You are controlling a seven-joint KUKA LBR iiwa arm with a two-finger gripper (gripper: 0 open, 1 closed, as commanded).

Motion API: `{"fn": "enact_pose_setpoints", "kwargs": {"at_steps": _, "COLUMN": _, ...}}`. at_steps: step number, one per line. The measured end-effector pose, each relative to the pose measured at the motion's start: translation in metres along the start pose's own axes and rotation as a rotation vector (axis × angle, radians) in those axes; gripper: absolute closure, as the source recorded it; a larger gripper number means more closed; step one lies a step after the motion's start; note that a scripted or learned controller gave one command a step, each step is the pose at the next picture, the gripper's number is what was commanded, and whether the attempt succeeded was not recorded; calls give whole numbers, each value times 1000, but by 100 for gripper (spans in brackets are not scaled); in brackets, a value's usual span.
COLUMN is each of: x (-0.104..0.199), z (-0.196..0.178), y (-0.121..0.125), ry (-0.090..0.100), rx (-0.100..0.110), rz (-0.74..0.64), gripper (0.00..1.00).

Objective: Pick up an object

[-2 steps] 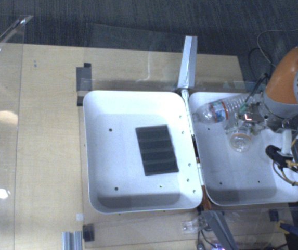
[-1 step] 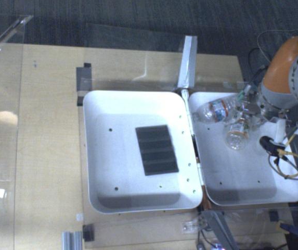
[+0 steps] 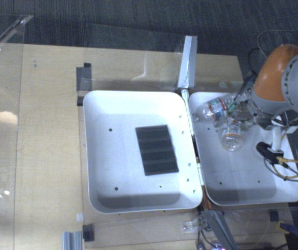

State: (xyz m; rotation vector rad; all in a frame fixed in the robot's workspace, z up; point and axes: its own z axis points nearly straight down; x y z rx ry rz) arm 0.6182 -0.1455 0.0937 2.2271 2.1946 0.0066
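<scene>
One black ridged block [image 3: 157, 150], one clear plastic bottle [image 3: 217, 109].

Single fixed overhead camera, slanted down on the bench.
It sat high above the wooden bench [image 3: 39, 155], far enough back to take in both white bins: left bin [image 3: 99, 139] near frame centre, right bin [image 3: 253, 186] toward the right side. Dark carpet [image 3: 112, 9] filled the far strip; the arm [image 3: 289, 82] entered from the right, cropped by the frame.
</scene>
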Motion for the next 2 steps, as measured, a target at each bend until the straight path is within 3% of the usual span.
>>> {"fn": "enact_pose_setpoints", "kwargs": {"at_steps": 1, "x": 1, "z": -12, "y": 3, "ry": -1, "rx": -8, "rz": -2, "gripper": 100}}
{"fn": "enact_pose_setpoints", "kwargs": {"at_steps": 2, "x": 62, "z": -112, "y": 28, "ry": 8, "rx": 6, "rz": -54, "gripper": 100}}
